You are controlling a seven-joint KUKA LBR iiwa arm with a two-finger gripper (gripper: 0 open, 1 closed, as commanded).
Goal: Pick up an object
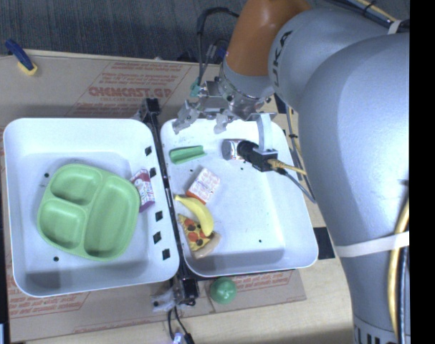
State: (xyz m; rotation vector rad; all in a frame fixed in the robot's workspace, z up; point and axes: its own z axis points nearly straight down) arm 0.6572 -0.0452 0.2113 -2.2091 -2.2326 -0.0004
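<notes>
My gripper (201, 122) hangs over the far edge of the right bin (274, 224), its two grey fingers (181, 123) spread apart with nothing between them. Just below it lies a green stick-shaped piece (186, 153). Nearer the front of that bin are a small white and orange packet (203, 185), a yellow banana (197, 213) and a pizza slice (197, 238). A shiny metal can (235, 149) lies to the right of the green piece, beside a black part on a cable.
The left bin (24, 163) holds a green divided plate (88, 210) and a small dark red packet (142, 188) by the divider. A green ball (222, 290) sits on the cardboard in front of the bins. The arm's bulk covers the right side.
</notes>
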